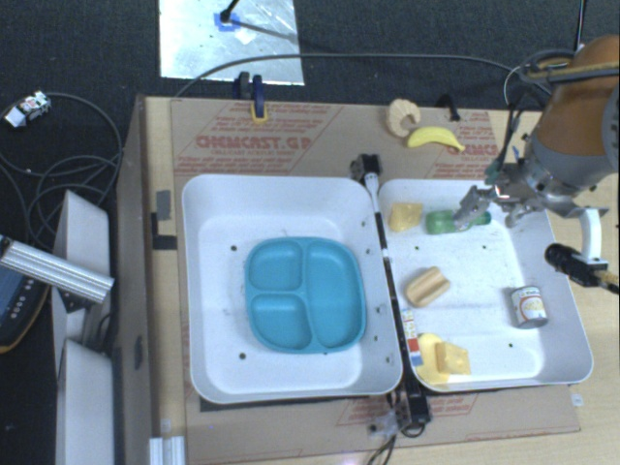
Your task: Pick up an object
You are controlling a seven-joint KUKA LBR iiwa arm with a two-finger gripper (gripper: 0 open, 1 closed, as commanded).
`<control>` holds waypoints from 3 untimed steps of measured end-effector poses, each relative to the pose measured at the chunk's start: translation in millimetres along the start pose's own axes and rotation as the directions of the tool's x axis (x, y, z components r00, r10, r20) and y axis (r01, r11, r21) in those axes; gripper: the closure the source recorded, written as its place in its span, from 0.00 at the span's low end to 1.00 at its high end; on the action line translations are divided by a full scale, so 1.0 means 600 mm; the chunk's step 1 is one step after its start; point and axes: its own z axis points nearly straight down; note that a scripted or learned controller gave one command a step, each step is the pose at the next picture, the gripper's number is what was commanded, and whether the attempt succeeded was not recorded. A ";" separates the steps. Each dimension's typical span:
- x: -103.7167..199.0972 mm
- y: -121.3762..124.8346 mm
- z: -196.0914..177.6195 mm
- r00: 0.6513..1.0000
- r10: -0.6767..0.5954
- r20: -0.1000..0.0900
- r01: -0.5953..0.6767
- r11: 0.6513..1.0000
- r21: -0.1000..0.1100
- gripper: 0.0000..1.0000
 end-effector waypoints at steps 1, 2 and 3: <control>0.079 -0.038 0.125 1.000 0.000 0.000 0.000 1.000 0.002 0.00; 0.064 -0.059 0.207 1.000 0.002 0.000 -0.002 1.000 0.001 0.00; 0.065 -0.083 0.206 1.000 0.002 0.000 -0.002 1.000 0.001 0.00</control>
